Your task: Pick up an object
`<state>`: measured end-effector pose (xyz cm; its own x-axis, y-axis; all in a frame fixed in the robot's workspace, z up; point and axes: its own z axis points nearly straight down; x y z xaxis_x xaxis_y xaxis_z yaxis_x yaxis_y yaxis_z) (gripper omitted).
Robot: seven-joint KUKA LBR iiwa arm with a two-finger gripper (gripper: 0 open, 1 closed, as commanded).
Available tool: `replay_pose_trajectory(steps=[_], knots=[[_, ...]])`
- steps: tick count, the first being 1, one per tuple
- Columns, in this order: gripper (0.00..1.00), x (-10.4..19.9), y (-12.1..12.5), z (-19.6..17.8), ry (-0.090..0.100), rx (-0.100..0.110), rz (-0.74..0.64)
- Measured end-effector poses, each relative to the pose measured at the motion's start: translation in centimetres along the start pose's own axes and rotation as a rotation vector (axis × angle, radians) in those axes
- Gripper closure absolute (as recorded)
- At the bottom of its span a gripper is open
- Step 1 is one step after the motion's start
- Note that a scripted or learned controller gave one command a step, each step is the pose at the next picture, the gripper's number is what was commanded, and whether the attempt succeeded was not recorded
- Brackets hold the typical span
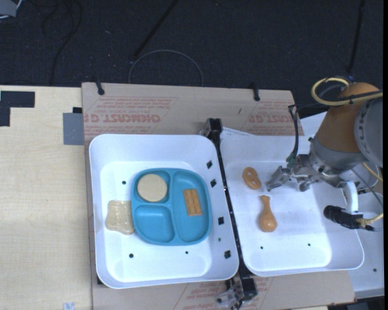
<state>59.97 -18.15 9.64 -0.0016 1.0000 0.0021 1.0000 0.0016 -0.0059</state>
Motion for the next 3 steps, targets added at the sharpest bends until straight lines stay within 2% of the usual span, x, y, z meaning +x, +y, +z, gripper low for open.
replay_pose_trajectory(steps=[1,2,3], knots=[[1.00,-0.1,0.0,-1.3,-0.001,-0.002,0.001],[1.00,0.3,0.5,-7.3,-0.002,-0.007,0.000],[1.00,-0.2,-0.3,-12.0,-0.003,-0.008,0.005]])
